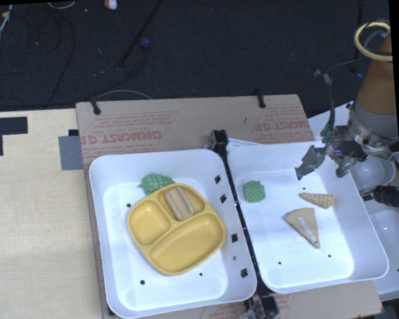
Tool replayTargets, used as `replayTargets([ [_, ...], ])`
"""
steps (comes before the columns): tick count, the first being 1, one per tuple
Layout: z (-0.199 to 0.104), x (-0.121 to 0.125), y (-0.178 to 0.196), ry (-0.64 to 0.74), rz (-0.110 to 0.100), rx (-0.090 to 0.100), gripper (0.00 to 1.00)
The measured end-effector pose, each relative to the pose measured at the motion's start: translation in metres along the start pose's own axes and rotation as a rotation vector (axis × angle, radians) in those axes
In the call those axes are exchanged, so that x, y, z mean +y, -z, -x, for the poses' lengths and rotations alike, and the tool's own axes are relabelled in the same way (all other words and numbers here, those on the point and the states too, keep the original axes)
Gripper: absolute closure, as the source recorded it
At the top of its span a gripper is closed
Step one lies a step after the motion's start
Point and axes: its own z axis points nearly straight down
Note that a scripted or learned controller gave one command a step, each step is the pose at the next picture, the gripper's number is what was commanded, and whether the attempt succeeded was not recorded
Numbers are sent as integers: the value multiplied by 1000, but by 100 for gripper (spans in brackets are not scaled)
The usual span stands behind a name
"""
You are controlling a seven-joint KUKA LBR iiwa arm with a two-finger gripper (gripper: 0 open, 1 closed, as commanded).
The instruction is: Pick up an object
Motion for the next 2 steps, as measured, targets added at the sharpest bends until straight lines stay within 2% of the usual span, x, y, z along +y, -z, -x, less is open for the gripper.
replayTargets([
  [1,0,2,7,2,12,-2,0],
  [2,-10,1,-46,0,11,-1,0],
])
